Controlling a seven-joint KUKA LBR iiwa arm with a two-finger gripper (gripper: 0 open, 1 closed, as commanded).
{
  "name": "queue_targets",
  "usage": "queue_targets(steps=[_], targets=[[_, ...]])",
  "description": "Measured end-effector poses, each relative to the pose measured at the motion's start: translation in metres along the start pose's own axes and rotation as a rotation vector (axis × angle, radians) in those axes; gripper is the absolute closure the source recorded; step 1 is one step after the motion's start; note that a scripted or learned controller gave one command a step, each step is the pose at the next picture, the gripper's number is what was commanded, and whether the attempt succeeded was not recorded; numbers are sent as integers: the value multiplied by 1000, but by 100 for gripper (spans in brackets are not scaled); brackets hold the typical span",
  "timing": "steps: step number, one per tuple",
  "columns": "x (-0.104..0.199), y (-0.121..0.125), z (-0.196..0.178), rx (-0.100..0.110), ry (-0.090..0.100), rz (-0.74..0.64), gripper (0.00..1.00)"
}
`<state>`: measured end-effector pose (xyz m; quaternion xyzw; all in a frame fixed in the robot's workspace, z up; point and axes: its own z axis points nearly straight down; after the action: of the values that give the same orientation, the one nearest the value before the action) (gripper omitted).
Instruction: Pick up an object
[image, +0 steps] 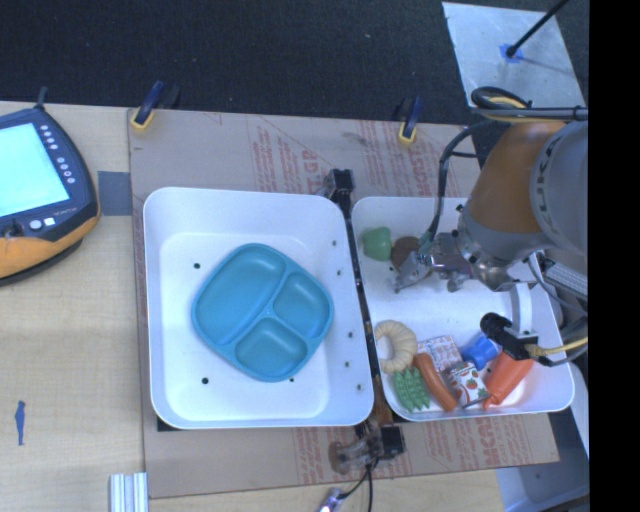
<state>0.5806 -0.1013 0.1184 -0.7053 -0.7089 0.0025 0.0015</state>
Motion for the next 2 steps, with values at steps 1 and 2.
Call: queue_targets(steps=[1,2], targets=[[0,65,27,35,5,-4,0],[1,64,16,41,9,-8,100]])
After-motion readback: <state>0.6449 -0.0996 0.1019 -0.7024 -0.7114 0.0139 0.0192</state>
